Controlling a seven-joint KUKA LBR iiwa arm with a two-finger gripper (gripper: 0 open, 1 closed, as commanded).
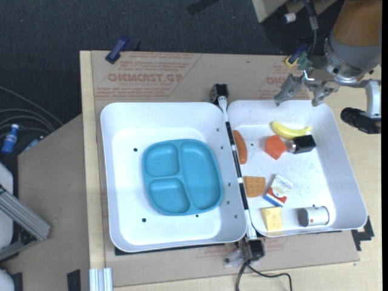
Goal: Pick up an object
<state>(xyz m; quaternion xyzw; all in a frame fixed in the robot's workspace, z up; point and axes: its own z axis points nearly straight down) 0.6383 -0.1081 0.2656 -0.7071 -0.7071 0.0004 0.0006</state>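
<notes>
While hovering open and empty above the right bin's far rim, the claw is facing a banana lying crosswise just nearer the camera.

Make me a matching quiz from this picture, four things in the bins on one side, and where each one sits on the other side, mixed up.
Things:
1. banana
2. blue tray
3. cheese wedge
4. hot dog

Places:
A. middle of the left bin
B. right bin, near front edge
C. right bin, along the wall next to the left bin
D. right bin, far end, nearest the gripper

Pairs: 1-D, 2-A, 3-B, 4-C
</notes>
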